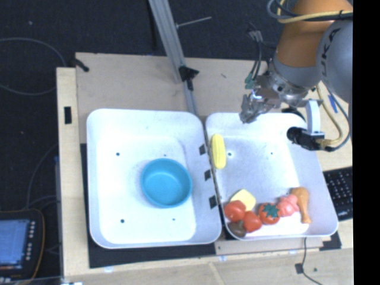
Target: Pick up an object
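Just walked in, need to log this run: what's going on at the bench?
The KUKA arm reaches in from the right, its gripper hanging over the far rim of the right bin with nothing visible between its fingers. In that bin a yellow corn cob lies along the left wall, and a cluster of toy food sits at the near edge: a yellow wedge, red tomatoes and a pink and orange piece. The left bin holds a blue bowl. Nothing is picked up yet.
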Controlling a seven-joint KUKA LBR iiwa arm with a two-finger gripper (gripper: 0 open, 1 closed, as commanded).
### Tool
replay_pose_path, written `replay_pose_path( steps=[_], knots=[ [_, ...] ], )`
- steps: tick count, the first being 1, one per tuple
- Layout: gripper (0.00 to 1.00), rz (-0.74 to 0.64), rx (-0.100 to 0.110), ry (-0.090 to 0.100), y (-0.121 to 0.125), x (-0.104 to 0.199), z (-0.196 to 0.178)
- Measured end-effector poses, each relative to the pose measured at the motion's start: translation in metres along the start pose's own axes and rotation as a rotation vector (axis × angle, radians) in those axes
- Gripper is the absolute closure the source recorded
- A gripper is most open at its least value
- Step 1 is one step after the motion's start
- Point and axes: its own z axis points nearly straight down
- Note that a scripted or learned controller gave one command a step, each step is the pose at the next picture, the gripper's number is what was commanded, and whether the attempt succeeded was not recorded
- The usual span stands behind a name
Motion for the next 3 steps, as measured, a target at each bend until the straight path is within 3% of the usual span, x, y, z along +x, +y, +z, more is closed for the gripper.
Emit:
replay_pose_path(
  steps=[3],
  knots=[
    [1.00, -0.001, -0.004, -0.002, 0.027, 0.158, 0.039]
  ],
)
